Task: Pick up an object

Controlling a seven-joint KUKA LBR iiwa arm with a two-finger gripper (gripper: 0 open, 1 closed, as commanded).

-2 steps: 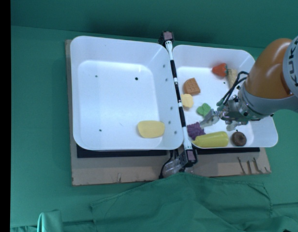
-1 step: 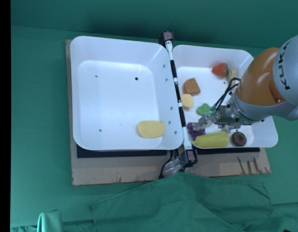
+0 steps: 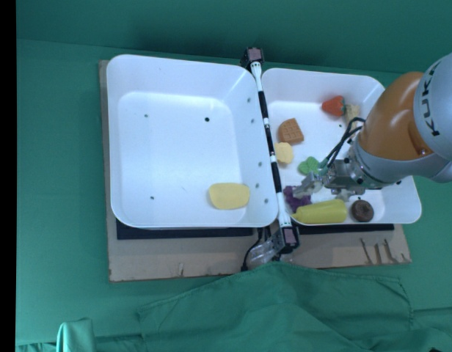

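Note:
My gripper (image 3: 312,185) hangs low in the right bin (image 3: 402,196), reaching in from the right. It sits just right of a purple grape bunch (image 3: 293,195), below a green piece (image 3: 309,166) and above a long yellow piece (image 3: 321,212). Whether it touches any of them I cannot tell. The right bin also holds a brown waffle (image 3: 290,131), a small pale yellow piece (image 3: 284,152), a red piece (image 3: 332,106) at the back and a dark brown doughnut (image 3: 362,210) at the front right. A yellow block (image 3: 228,196) lies in the left bin (image 3: 138,79).
A black and white divider bar (image 3: 266,134) runs between the two bins. The grey and orange arm (image 3: 402,134) covers the right bin's right side. Green cloth (image 3: 285,306) lies bunched in front of the bench.

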